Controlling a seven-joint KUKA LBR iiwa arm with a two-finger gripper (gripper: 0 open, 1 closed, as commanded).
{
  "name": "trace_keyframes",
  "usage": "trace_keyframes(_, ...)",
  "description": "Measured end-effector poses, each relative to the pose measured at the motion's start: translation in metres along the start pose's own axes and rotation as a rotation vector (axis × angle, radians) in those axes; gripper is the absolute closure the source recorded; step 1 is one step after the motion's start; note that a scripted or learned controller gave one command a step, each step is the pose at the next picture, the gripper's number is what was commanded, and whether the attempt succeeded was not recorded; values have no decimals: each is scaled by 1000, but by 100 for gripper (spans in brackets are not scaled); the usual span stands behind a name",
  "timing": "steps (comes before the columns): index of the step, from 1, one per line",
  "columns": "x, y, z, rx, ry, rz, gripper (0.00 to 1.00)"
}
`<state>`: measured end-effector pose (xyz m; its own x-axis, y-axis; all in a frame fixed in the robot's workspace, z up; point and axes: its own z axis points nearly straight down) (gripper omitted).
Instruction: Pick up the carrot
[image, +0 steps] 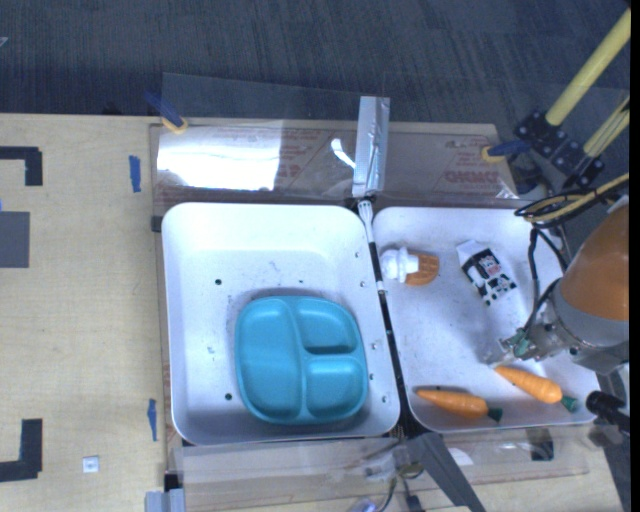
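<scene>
Two orange carrots with green ends lie in the right bin near its front wall. One carrot rests at the front middle, and the other carrot lies further right, slanting down to the right. My gripper hangs just above and slightly left of the right-hand carrot's thick end, close to the bin floor. Nothing is seen held in it. The arm's orange band covers the bin's right side.
A white and orange cone-shaped toy lies at the right bin's back left. A small black and white object sits behind the gripper. A blue divided plate lies in the left bin. Cables and yellow rods stand at the back right.
</scene>
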<state>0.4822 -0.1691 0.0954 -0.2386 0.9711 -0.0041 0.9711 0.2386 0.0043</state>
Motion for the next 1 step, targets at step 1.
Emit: trace_keyframes(1,0,0,0,1,1,1,0)
